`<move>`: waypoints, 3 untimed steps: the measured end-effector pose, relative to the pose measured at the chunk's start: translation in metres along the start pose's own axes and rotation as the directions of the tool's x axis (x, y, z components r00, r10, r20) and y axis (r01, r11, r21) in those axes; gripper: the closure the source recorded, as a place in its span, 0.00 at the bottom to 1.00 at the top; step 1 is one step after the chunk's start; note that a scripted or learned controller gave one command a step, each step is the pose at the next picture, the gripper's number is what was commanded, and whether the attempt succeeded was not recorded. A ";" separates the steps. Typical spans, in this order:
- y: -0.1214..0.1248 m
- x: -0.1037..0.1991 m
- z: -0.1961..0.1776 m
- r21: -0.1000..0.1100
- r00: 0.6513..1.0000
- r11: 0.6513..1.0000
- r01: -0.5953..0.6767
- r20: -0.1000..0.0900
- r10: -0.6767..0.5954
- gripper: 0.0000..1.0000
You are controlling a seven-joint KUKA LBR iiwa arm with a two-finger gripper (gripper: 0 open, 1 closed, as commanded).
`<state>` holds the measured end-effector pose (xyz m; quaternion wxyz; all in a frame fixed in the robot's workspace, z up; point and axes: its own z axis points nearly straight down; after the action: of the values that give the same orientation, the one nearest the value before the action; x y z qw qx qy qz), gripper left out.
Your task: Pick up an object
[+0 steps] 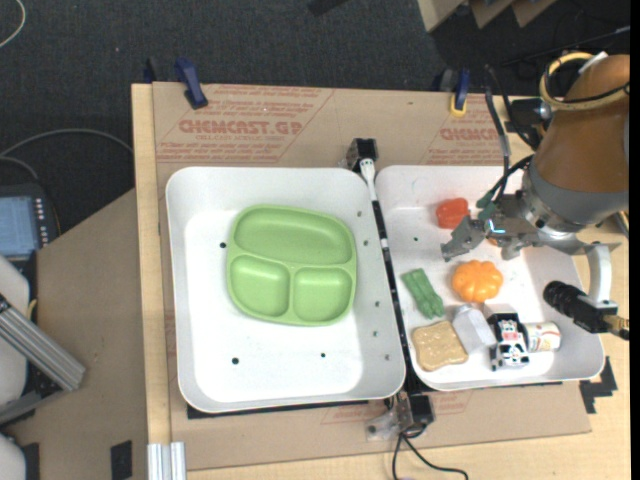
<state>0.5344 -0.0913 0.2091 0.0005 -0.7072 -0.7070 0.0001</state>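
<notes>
The right bin (420, 200) holds a small red-orange piece (452, 211) near its back, an orange pumpkin (477, 280) in the middle, a green pod (423, 293), a tan cracker (438, 345), a grey-white block (473, 326) and a black-and-white carton (508, 341) toward the front. My gripper (468, 240) hangs just above the pumpkin and to the right of the red piece, with nothing visibly between its fingers.
The left bin (190, 298) carries a green three-compartment plate (292, 264). A black clip (362, 154) sits where the bins meet at the back. A small pale can (545, 338) lies at the right bin's front right.
</notes>
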 end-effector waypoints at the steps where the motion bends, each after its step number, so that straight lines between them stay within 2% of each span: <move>1: -0.058 -0.078 0.128 0.003 1.000 1.000 -0.012 -0.003 0.012 0.00; 2: -0.053 -0.074 0.113 -0.007 1.000 1.000 -0.002 0.002 0.002 1.00; 3: 0.012 -0.101 0.125 -0.004 1.000 1.000 0.005 -0.003 -0.005 1.00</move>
<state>0.5468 -0.1919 0.0845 0.0002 -0.7055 -0.7087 -0.0025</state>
